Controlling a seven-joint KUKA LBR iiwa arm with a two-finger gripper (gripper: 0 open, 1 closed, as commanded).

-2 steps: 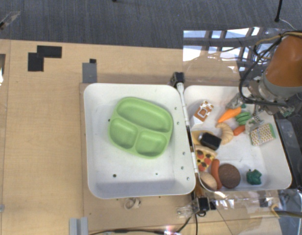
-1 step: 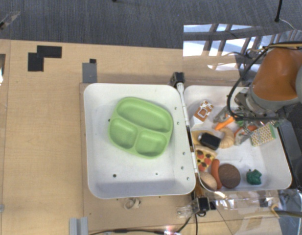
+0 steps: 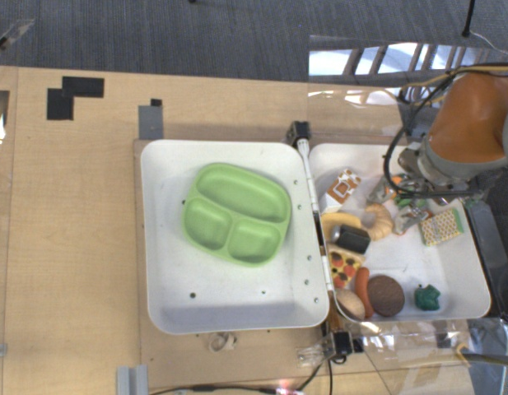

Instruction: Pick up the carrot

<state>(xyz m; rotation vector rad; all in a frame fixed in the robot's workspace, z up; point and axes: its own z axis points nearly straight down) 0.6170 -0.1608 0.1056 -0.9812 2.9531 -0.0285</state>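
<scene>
Carrot [image 3: 362, 290]: the short orange-red piece that I take for it lies in the right bin [image 3: 481, 301], toward the near left corner, its long axis running roughly away from the camera. It is wedged between a brown round item [image 3: 386, 295], which touches or nearly touches its right side, and a pale rounded piece [image 3: 349, 304] on its left. A speckled flat wedge [image 3: 343, 264] sits just beyond its far end.

It looks like a small toy food, so probably light, rigid and smooth, with a rounded body that may roll or slip out of a loose pinch. The best hold is likely across the narrow width at mid-length. However, the neighbours leave little room on either flank, so the far end, which looks freer, may be easier to enter.

The gripper [image 3: 412, 214] hangs over the far middle of the same bin, well apart from the carrot, among other clutter. Whether it is released or clenched cannot be told from this slant, and nothing is visibly held in it
</scene>
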